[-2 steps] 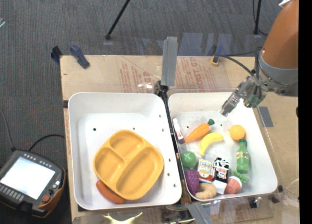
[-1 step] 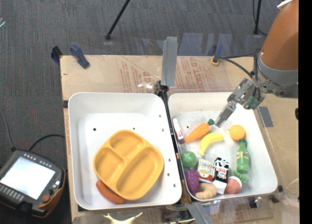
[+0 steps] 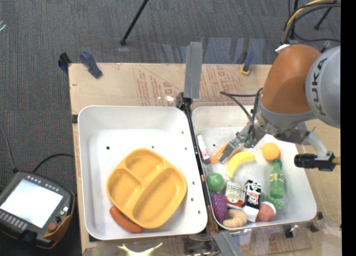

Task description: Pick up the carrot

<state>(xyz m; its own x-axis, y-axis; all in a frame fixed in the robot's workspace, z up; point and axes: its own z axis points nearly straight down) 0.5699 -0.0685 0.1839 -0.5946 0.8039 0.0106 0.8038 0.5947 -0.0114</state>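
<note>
The carrot is a small orange stick in the left part of the right bin, just left of the yellow banana. My gripper reaches down from the grey and orange arm and its tip is right at the carrot's upper right end. The gripper body hides part of the carrot. I cannot tell whether the carrot is touched or held.
The right bin also holds an orange, a green bottle, a green fruit, purple grapes, two small cartons, a croissant and a strawberry. The left bin holds a yellow divided plate and a sausage.
</note>
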